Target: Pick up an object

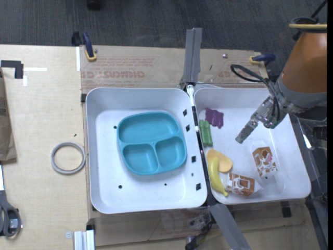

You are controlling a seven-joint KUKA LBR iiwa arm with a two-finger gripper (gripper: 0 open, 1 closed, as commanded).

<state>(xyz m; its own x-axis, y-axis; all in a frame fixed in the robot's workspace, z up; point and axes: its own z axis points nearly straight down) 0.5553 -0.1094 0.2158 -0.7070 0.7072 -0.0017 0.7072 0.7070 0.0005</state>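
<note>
Reaching in from the right over the right bin [299,191]: end effector [244,135], tilted down-left, nothing seen in its grip, opening impossible to tell. Below it near the front wall: banana [215,177], two snack packets [264,161]. Purple piece [214,117] by the divider.

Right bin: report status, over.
Gripper hovering over right bin, nothing held. Banana, purple piece, packets untouched. Path clear.

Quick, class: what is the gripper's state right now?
Gripper: cannot be told; it hangs above the right bin, holding nothing visible.
</note>
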